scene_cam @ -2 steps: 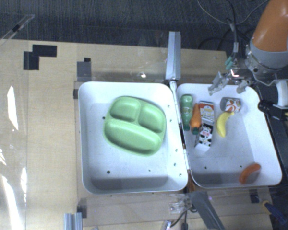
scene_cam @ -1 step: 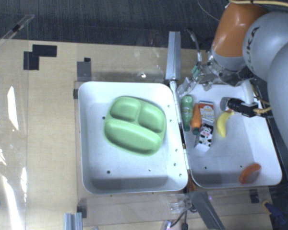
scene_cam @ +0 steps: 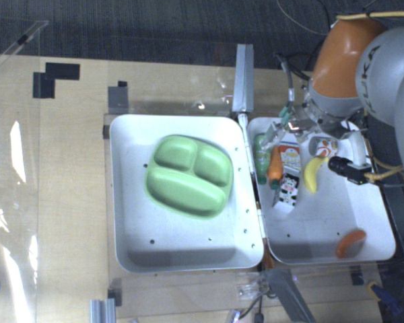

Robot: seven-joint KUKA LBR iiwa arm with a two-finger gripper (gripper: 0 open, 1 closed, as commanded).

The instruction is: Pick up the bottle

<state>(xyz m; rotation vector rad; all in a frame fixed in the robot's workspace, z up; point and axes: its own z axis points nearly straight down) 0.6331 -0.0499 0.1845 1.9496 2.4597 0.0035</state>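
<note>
The gripper (scene_cam: 287, 128) hung low over the right bin's (scene_cam: 374, 244) far left corner, its jaw opening impossible to judge from above and nothing seen between them. The green bottle (scene_cam: 261, 155) lay just beside and below the tips, wedged against the bin wall with the carrot (scene_cam: 275, 165) touching it. That crowding could've meant a wall strike or the carrot grabbed instead.

Left bin (scene_cam: 124, 200): one green three-compartment tray (scene_cam: 188, 174), centred, tilted slightly. Right bin (scene_cam: 370, 210): carrot (scene_cam: 275, 165) near the left wall; banana (scene_cam: 312, 173) just right of it, toward the far edge; black-and-white spotted carton (scene_cam: 287, 192) below the carrot; orange round item (scene_cam: 351, 242) at the near right corner.
</note>
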